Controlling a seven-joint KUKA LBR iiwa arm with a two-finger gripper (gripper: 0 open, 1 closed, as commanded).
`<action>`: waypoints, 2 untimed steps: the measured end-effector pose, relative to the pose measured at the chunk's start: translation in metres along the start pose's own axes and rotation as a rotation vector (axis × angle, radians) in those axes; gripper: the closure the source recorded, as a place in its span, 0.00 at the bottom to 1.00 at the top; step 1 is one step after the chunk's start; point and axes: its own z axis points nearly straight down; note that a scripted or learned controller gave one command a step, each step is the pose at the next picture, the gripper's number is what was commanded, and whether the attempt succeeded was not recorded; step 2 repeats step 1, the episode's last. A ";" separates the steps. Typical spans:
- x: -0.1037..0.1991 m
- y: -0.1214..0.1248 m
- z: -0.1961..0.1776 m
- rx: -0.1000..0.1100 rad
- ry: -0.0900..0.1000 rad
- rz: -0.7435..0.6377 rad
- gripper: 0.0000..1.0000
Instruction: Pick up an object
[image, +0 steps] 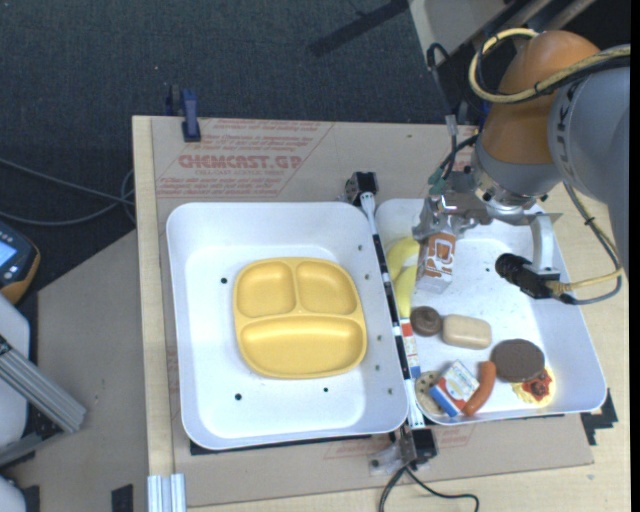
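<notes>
Camera view: The table carried two shallow white bins side by side. The left bin held a yellow divided tray, lying flat near the bin's centre.

The right bin held the loose items. A yellow banana lay along the bin's left wall. A brown-and-white carton stood tilted just beside the banana, directly below the gripper. Nearer the front lay a small dark round piece, touching a beige block. A dark brown disc lay to the right of the block, with a red-and-yellow item at its lower edge. A sausage-shaped piece and a small printed packet lay at the front edge.

The arm reached in from the right, its gripper lowered over the rear of the right bin. The gripper met the top of the carton. Whether the fingers were released or clenched on the carton could not be determined.
</notes>
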 end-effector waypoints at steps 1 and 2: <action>0.048 -0.050 0.006 0.013 0.001 0.004 1.00; 0.048 -0.050 0.006 0.013 0.001 0.004 1.00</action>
